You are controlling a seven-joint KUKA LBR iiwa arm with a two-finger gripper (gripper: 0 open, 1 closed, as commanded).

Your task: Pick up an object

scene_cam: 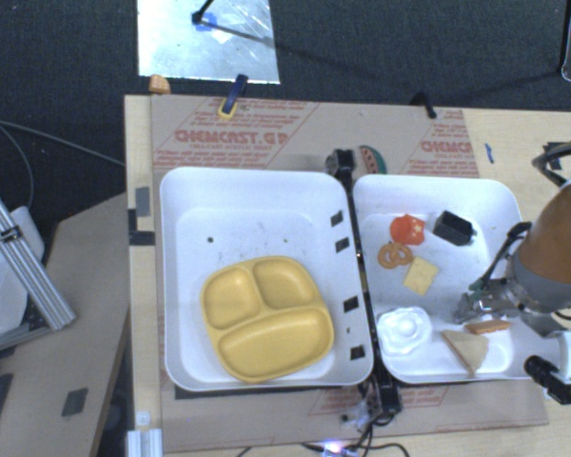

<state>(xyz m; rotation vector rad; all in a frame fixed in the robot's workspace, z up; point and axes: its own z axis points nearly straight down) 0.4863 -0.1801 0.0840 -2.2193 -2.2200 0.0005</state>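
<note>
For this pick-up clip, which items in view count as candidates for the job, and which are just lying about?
Job items, right bin:
- claw, low by the sausage-like piece
- tomato
- pretzel
- cheese square
- black block
- fried egg
- bread wedge

Lying about:
- yellow divided plate, left bin
- blue-yellow tool
- foil sheet

From my screen I see the brown cardboard-covered desk (295,127) carrying two shallow white plastic bins side by side, the left bin (257,193) touching the right bin (476,193). A small blue and yellow clip (233,96) lies near its far edge.
</note>
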